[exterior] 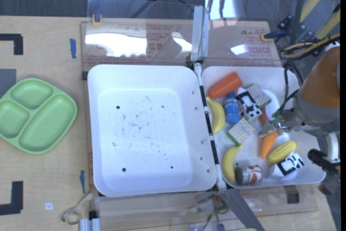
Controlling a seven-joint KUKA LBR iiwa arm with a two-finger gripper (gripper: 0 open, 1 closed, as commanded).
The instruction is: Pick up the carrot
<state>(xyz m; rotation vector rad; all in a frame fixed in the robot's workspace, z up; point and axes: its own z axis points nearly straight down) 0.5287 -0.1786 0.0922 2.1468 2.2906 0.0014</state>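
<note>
Wooden desk (43, 46), one, lying under everything else. Two shallow white bins side by side on it: left bin (93, 116), its floor marked with faint blue scribbles and a few dark dots; right bin (287, 77), crowded with small things. One grey arm (319, 89) with an orange band, reaching in from the right over the right bin. One green plate (35, 114) with three compartments, left of the bins, well apart from them.

Inside the right bin, counted: two bananas, one (217, 115) curving along the left wall, the other (231, 162) nearer the front corner. One orange-red rounded piece (226, 85) at the back. One yellow oblong piece (282, 151). Two black-and-white patterned blocks, one (248, 106) near the middle, one (289, 164) at the front right. Two chequered packets (241, 130) (258, 96). One blue item (232, 111), too small to name. One red-and-white can (250, 174) lying on its side by the front wall.

One carrot (268, 144): short, plain orange, tapered, broad end toward the back, narrow tip toward the front. Lies in the right half of the right bin, just beside the yellow oblong piece, near the front.

One hand (279, 124), just above the carrot's broad end; contact unclear. Wide or narrow: cannot tell.
</note>
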